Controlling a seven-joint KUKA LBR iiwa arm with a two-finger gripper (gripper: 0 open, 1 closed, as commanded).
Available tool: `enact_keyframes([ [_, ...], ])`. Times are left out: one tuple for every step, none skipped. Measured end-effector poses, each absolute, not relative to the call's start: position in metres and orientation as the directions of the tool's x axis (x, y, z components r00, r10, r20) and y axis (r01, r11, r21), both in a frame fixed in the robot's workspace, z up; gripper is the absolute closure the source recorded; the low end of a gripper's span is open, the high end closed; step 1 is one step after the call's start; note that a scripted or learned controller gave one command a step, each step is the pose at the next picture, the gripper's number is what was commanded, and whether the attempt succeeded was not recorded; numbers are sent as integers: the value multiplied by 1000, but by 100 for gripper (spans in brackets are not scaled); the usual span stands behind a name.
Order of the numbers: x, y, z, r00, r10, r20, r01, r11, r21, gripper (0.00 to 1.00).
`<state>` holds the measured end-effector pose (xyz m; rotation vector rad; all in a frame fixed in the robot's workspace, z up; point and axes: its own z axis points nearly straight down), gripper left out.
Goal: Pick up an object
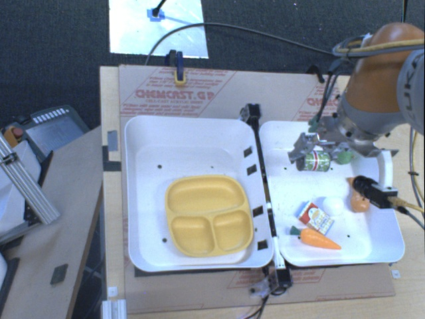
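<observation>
My gripper [303, 149] hangs low over the back of the right bin [392, 244], reaching in from the right. A green and white can [318, 161] lies directly below and just right of the gripper tip, close against it. A small green item [344, 156] sits right of the can, partly under the wrist. Toward the bin's front lie an orange carrot [320, 240], a red and white carton [315, 218], a white rounded object [332, 206] and an orange-brown piece [360, 203].
The left bin [143, 151] holds a yellow divided plate [209, 214]. A black divider strip [260, 178] runs between the bins. A black bracket [373, 191] on a white arm part hangs over the right bin's right side.
</observation>
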<state>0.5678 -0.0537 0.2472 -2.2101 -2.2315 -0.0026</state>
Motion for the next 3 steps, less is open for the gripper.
enact_keyframes([
  [548,1,242,-10,1000,3,1000,10,0,100],
  [537,48,244,-10,1000,2,1000,10,1,100],
  [532,92,231,-9,1000,2,1000,9,-1,100],
])
